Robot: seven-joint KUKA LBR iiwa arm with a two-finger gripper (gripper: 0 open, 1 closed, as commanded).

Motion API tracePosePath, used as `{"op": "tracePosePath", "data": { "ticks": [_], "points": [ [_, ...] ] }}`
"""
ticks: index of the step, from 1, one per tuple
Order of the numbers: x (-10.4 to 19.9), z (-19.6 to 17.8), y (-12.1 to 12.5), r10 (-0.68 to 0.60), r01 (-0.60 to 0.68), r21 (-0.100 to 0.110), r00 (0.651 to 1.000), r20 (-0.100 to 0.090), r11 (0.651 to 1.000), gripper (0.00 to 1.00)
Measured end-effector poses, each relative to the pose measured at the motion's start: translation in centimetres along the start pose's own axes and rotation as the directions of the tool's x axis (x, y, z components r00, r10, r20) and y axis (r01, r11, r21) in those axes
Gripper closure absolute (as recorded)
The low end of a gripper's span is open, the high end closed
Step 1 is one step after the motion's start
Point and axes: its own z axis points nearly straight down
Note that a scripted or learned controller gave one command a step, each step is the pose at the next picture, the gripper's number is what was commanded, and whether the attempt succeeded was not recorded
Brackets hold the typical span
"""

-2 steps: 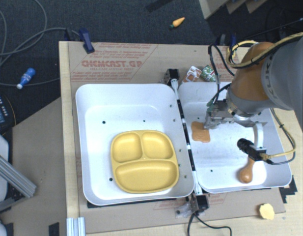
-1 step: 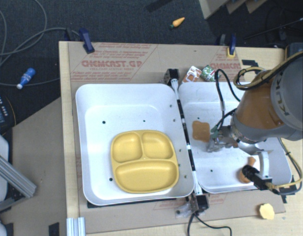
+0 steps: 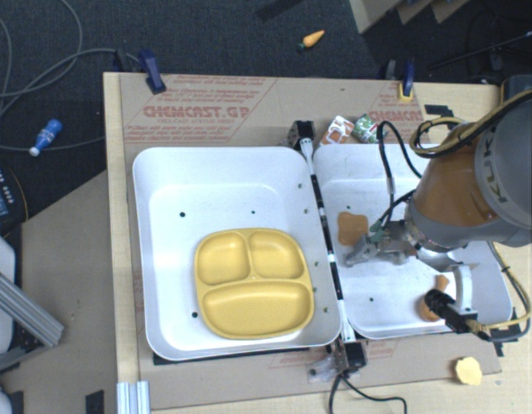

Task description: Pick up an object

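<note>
I note the two shallow white plastic bins, left (image 3: 162,231) and right (image 3: 369,313), as smooth with a soft sheen. The yellow three-compartment plastic tray (image 3: 253,283) in the left bin looks smooth and semi-matt. The pale worktop (image 3: 205,110) reads as matt board, printed with red lettering. The robot arm's wrist (image 3: 455,192) shows an orange band with a satin finish under a grey shell that looks like smooth painted metal. The hand (image 3: 373,247) looks like dull grey metal. The floor (image 3: 67,24) beyond appears as dark, rough carpet.
</note>
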Motion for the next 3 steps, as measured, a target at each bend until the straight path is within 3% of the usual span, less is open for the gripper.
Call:
{"op": "tracePosePath", "data": {
  "ticks": [1,2,3],
  "points": [
    [-1.0,-0.1,6.1,-0.002,0.002,-0.006,1.000,0.002,1.000,0.00],
    [-0.1,-0.1,11.4,-0.004,0.004,-0.006,1.000,0.002,1.000,0.00],
    [-0.2,-1.2,11.3,-0.003,0.003,-0.006,1.000,0.002,1.000,1.00]
  ]
}}
